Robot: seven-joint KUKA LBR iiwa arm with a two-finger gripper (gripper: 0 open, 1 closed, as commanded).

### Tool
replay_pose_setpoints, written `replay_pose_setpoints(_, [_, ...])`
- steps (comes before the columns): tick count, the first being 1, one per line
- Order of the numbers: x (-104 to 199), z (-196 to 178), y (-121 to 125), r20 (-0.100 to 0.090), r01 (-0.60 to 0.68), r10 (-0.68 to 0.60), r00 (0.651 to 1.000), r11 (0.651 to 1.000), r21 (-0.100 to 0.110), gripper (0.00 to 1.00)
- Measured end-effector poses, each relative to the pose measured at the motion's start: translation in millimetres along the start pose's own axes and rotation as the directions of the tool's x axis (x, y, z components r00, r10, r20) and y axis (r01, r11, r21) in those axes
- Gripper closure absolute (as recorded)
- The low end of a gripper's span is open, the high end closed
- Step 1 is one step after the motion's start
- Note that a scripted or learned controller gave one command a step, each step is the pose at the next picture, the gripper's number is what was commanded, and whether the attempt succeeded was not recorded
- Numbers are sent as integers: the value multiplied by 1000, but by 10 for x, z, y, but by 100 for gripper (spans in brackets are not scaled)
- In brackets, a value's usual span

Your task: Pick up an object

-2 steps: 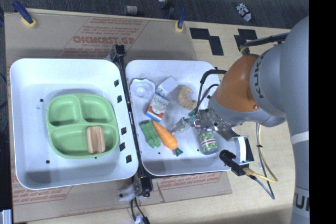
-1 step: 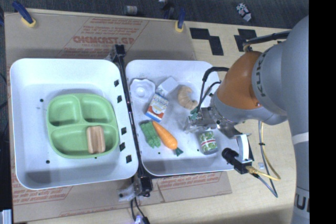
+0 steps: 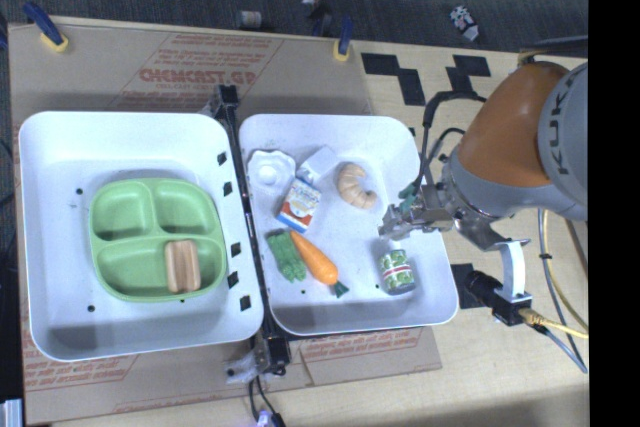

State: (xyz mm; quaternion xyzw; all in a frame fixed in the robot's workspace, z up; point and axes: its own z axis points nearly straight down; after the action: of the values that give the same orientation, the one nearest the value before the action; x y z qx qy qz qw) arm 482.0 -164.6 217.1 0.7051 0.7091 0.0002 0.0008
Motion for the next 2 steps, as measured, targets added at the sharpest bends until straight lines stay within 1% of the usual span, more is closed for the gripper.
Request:
replay_pose_setpoints(1, [1,2,-1,0,0,0,1000,1000,0,0])
replay_pose_setpoints(2, [174,1149,693,0,1,-1,1000,1000,1,0])
